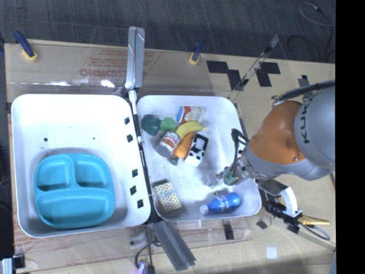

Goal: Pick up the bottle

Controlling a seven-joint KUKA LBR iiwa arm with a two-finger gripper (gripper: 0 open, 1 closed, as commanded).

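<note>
You had the blue plastic bottle with a clear cap (222, 203) lying on its side in the right shallow white bin (228, 104), near the front wall and toward the right front corner. Its cap end pointed to the left of the view.

The two-finger gripper (227, 177) was inside the same bin, just above the bottle in the view and near the right wall. It was small and partly blurred, so you could not tell if it was spread or pressed together, and nothing was seen held in it. The grey arm with the orange band (276, 138) reached in from the right, over the bin's edge.

In the middle of that bin there was a group of things close together: a yellow plastic banana (190, 129), an orange carrot-shaped toy (183, 145) under it, a white box with black marks (196, 149) beside them, a small can with a red label (166, 143), a dark green round thing (151, 124), a green leafy toy (169, 124) and a small colourful carton (190, 113) behind. A patterned sponge-like block (166, 196) lay at the front left corner, well apart from the bottle.

The left white bin (68, 104) held a light blue plastic tray with three compartments (74, 190).
</note>
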